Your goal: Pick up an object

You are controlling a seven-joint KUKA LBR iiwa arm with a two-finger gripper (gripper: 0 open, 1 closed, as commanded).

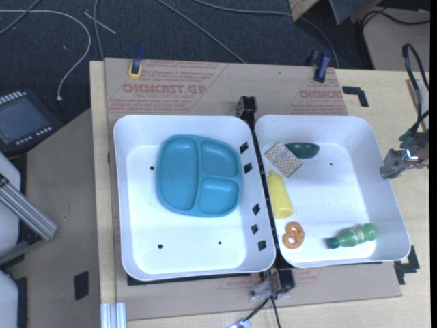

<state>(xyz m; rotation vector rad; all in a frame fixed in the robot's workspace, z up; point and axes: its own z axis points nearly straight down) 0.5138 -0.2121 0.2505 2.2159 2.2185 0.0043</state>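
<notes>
The gripper [398,162] waits outside the right bin [369,139]; fingers state I cannot tell. The bottle [352,236] is round and may roll away from a grasp.

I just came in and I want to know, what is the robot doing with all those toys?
The robot is supposed to pick something up, but it hasn't grabbed anything yet. Its end effector sits at the right edge, just outside the right bin. In that bin lie a yellow bottle, a green bottle, a pretzel, a checkered packet and a dark green bowl-like thing. The left bin holds a blue divided plate.
</notes>
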